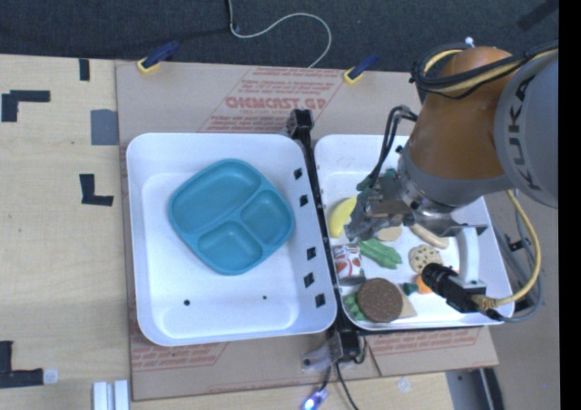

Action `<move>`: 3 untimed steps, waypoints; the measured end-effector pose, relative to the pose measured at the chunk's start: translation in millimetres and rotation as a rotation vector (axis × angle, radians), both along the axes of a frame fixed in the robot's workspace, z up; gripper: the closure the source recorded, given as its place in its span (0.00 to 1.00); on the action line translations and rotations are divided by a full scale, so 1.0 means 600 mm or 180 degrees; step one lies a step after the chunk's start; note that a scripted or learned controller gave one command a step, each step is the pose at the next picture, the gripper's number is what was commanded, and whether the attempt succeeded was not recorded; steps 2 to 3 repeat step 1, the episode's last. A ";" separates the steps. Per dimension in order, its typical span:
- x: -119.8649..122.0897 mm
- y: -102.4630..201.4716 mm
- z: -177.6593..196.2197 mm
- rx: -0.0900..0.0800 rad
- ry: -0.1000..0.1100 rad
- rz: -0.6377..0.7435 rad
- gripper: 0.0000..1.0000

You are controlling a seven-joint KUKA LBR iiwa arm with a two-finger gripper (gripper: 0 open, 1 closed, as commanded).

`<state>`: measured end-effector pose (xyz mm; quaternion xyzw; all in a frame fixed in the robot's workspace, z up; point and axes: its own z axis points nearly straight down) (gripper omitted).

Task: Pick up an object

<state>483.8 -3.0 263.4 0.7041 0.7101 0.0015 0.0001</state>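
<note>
My gripper (374, 218) hangs low in the right bin (340, 156), its dark fingers down among the toy food. A yellow banana piece (341, 215) lies just left of it, and a green bean-like piece (381, 252) sits right below it. A pale round piece (390, 234) is partly hidden under the fingers. Further forward lie a red and white can (348, 262), a brown round patty (379, 299), a cracker-like biscuit (423, 258) and a small orange piece (424, 287). I cannot see anything clearly between the fingers.
The left bin (154, 308) holds a blue divided plate (232, 215). A black divider with clips (311, 218) separates the bins. The arm's orange band (458, 118) and grey body cover the right bin's back right. Cables (472, 295) loop along its right side.
</note>
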 end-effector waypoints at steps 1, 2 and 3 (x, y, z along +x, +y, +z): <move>0.001 0.101 0.131 0.0000 -0.0011 0.0003 1.00; 0.001 0.101 0.131 0.0000 -0.0011 0.0003 1.00; 0.001 0.101 0.131 0.0000 -0.0011 0.0003 1.00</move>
